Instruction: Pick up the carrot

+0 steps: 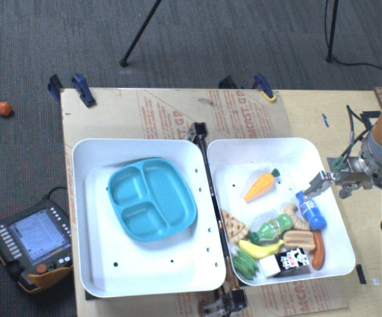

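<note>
The orange carrot [259,185] with a green top lies tilted in the upper middle of the right bin [263,142], on bare white floor and apart from the other toys. My gripper [330,178] comes in over the bin's right rim, to the right of the carrot and just above a blue bottle [311,211]. Nothing is visibly held.
Toy food crowds the right bin's lower half: a green bottle [273,228], banana [260,249], waffle [233,226], hot dog [297,238], sausage [318,250] and milk carton [287,261]. The left bin [80,177] holds a blue divided plate [152,198].
</note>
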You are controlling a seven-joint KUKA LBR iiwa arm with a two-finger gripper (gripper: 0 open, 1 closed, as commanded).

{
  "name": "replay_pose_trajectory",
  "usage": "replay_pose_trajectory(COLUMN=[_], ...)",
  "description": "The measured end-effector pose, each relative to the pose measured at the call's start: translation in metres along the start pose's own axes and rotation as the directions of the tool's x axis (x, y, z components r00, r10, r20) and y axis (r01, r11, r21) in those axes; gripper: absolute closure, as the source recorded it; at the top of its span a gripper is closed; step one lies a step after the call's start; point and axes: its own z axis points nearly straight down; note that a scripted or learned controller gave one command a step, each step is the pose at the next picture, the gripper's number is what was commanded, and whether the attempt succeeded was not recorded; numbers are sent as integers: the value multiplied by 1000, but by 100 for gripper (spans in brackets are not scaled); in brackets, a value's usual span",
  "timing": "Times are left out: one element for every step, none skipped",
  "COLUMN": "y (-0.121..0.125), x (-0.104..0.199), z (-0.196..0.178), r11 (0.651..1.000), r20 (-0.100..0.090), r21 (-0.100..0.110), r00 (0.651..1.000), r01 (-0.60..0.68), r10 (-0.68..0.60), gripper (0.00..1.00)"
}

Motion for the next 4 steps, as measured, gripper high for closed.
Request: replay_pose_trajectory(y=[55,111,111,126], x=[42,98,98,124], z=[101,155,145,25], r11=[979,995,996,1000], r20=[-1,-1,-1,1], r21=[2,1,2,-4], r00=[979,995,996,1000], r01=[-204,-96,-93,4], r10=[204,96,93,-4], gripper=[0,0,100,100])
